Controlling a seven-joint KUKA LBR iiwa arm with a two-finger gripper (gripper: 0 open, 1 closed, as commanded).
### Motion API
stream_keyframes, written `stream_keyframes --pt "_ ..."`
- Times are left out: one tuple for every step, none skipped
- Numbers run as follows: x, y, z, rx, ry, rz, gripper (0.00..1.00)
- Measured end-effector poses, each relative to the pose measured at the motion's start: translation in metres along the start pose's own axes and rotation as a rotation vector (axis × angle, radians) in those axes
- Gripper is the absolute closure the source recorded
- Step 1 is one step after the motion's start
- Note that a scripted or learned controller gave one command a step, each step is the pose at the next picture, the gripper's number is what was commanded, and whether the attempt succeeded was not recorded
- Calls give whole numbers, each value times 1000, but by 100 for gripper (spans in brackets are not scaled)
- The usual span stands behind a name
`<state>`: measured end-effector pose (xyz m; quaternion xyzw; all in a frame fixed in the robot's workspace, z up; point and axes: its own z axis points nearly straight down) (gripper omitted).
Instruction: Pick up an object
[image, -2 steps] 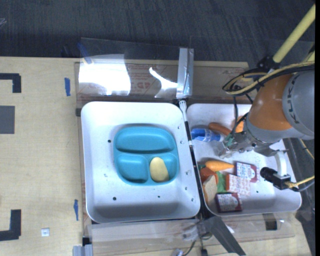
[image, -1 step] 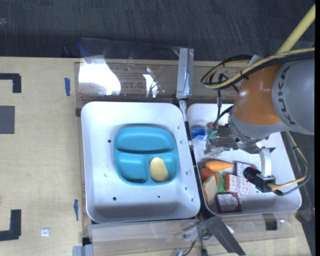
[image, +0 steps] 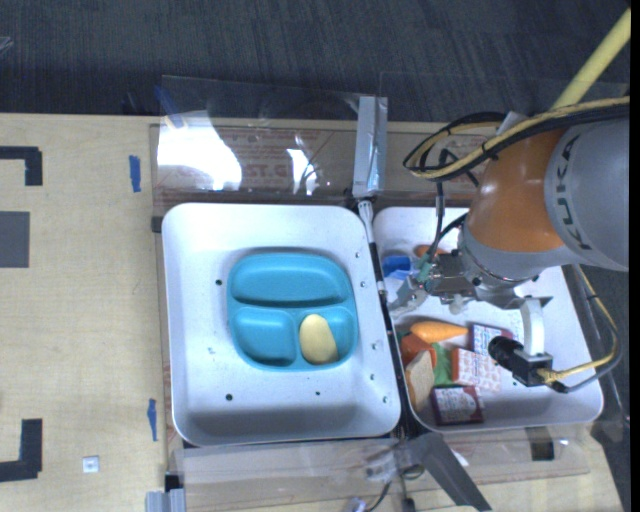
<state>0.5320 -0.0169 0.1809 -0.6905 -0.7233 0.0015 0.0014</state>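
The arm (image: 540, 200) is covering much of the right bin (image: 585, 395); whether its hand (image: 425, 280) is gripping anything, I cannot tell.

A blue divided tray (image: 285, 285) sits in the left white bin (image: 190, 250), on the wooden bench (image: 80, 300).

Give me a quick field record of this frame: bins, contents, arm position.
left bin: holds a blue divided tray
tray contents: yellow egg-shaped object in the lower right compartment
right bin: cluttered with an orange carrot-like item, a red-and-white box, a small blue item
arm: over the right bin, reaching in from the right
gripper: low over the bin's upper left part; finger state unclear
grasp: none visible
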Motion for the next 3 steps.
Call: stream_keyframes --pt "-84 -43 95 -8 -2 18 0" --pt "-84 -41 87 -11 -3 21 100" --pt "-15 53 -3 -8 2 -30 100"
